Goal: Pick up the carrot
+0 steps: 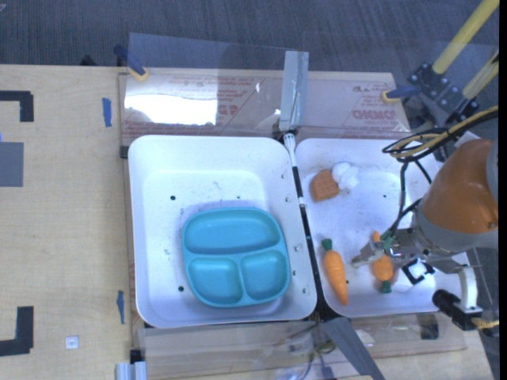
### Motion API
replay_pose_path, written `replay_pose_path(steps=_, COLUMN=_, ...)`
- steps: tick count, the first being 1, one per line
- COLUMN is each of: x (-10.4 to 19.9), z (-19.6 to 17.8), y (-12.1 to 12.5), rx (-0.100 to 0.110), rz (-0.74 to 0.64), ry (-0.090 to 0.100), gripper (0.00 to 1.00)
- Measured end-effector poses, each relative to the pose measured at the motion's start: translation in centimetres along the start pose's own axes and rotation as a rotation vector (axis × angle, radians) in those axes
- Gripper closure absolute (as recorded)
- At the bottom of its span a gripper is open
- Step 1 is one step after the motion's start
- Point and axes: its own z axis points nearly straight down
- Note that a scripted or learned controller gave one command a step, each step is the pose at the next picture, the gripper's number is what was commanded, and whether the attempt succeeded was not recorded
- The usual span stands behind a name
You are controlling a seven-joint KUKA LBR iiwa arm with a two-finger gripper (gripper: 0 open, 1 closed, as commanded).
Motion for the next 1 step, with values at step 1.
replay_pose_path(steps=1, x=0.05, z=-0.90, y=0.09, rx=-0.001, rz=0.001, ry=-0.001, gripper=1.00)
